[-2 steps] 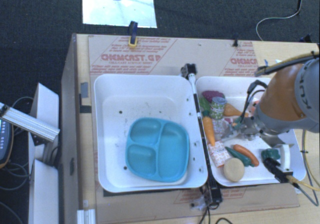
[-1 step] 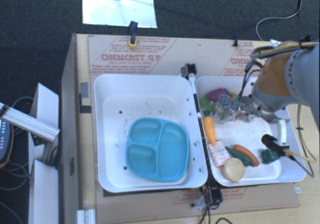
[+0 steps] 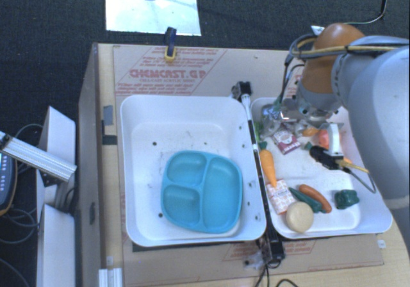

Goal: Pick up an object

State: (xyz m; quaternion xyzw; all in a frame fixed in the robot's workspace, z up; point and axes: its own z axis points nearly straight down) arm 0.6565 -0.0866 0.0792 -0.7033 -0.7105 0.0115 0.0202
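Note:
The right bin holds several toy foods. An orange carrot lies along its left wall, with a red and white packet just below it. A cream ball sits at the front, beside a red sausage and a dark green lump. A small red packet lies near the back. My gripper is low over the bin's back left corner, just above that red packet. The wrist hides whatever lies right under it.
A blue divided plate rests in the left bin. A raised divider separates the two bins. My grey arm covers the right bin's back right part. An orange and white item pokes out beside the wrist.

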